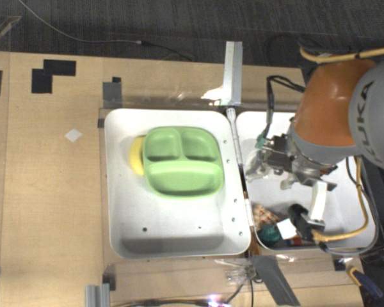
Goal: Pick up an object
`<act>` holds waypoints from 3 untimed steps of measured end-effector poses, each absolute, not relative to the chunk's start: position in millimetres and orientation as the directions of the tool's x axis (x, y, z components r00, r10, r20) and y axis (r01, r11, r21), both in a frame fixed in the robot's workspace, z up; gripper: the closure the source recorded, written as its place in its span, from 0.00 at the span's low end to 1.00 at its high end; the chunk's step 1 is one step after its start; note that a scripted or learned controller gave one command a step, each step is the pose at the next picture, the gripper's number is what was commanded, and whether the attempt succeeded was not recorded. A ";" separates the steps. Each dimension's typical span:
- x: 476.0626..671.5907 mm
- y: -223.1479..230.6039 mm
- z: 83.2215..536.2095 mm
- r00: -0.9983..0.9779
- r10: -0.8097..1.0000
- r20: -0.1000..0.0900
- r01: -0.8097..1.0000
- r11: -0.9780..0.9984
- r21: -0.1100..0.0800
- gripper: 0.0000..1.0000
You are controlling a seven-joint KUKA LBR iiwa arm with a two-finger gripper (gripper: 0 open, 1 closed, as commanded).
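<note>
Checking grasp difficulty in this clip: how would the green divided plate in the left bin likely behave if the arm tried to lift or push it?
The green plate looks like rigid moulded plastic, so probably stiff and light. Its wide, shallow shape suggests it would slide rather than tip or roll. It seems to overlap a yellow object, so a push might drag that along.

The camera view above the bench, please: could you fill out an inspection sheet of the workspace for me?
Surface: wooden bench bearing a left bin and a right bin side by side.
Job's things: green divided tray in the left bin, lying over a yellow object at its left edge; small items heaped at the right bin's near edge, too jumbled to name.
Clutter: black markers on the bench's far left.
Grippers: the arm's hand sits over the right bin; its finger state cannot be judged.
Cables: black cable near the arm; yellow hose below it; thin wire on the floor.
Surroundings: dark carpet beyond the bench.
</note>
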State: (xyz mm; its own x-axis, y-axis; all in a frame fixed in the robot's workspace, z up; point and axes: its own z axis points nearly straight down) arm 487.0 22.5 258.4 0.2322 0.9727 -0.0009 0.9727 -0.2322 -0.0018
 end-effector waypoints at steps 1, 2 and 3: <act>487.4 1.5 307.1 -0.081 0.997 0.000 0.997 0.081 0.002 1.00; 488.3 81.0 219.7 -0.076 0.997 0.000 0.997 0.076 -0.002 1.00; 487.1 44.4 213.5 -0.069 0.998 0.001 0.998 0.069 0.000 1.00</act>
State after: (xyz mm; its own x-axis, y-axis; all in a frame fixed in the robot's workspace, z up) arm 487.1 44.4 213.5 -0.0692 0.9976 0.0007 0.9976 0.0692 0.0000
